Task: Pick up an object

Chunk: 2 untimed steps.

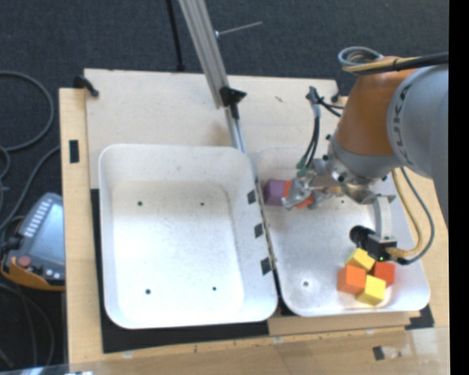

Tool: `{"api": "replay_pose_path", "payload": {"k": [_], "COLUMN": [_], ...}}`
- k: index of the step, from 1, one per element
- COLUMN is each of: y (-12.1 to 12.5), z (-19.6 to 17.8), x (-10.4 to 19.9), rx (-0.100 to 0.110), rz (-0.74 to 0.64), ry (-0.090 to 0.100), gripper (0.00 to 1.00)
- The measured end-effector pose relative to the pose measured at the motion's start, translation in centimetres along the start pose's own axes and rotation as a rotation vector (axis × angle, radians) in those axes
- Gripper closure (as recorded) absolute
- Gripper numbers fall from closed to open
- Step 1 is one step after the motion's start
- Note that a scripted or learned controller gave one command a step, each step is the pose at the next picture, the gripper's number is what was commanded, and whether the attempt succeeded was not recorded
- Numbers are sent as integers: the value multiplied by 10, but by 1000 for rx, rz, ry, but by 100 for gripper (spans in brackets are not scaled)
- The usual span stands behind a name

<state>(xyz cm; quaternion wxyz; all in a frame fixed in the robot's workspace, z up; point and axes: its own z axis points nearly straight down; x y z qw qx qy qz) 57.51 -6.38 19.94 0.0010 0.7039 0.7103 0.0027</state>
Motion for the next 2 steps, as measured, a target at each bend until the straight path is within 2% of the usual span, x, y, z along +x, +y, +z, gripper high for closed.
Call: {"api": "replay_pose_path", "payload": {"k": [1,2], "y": [-5,-4], "z": [3,-6], "x": [-12,75], "rx": [5,4], "rz": [9,-1], "ry": [-3,1], "gripper": [100,100]}}
